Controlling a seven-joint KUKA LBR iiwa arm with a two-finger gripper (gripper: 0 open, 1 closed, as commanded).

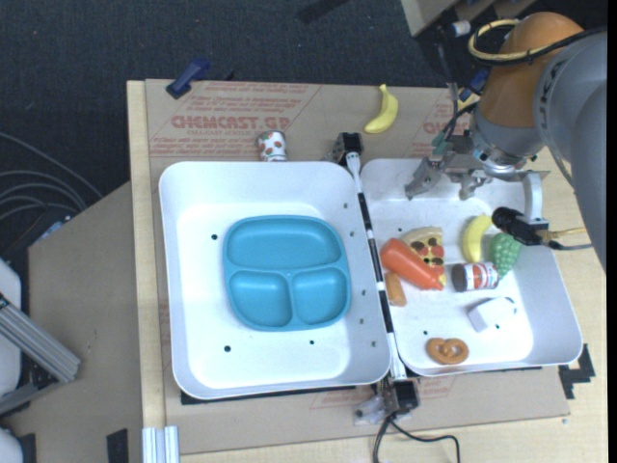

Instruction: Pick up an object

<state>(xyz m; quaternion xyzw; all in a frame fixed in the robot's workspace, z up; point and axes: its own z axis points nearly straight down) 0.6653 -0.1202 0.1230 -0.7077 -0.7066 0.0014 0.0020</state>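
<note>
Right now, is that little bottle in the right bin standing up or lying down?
Lying down: the bottle rests on its side on the right bin floor.

A robotics lab: a grey and orange industrial arm [540, 75] over a plywood bench [241, 128] stamped CHEMCAST, two white bins [183, 258] clamped side by side, loose cables [39, 191] on dark carpet, toy food for test pieces

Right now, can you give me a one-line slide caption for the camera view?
Grey KUKA arm's gripper hovers over right white bin of toy food; blue divided plate sits in left white bin.
</note>
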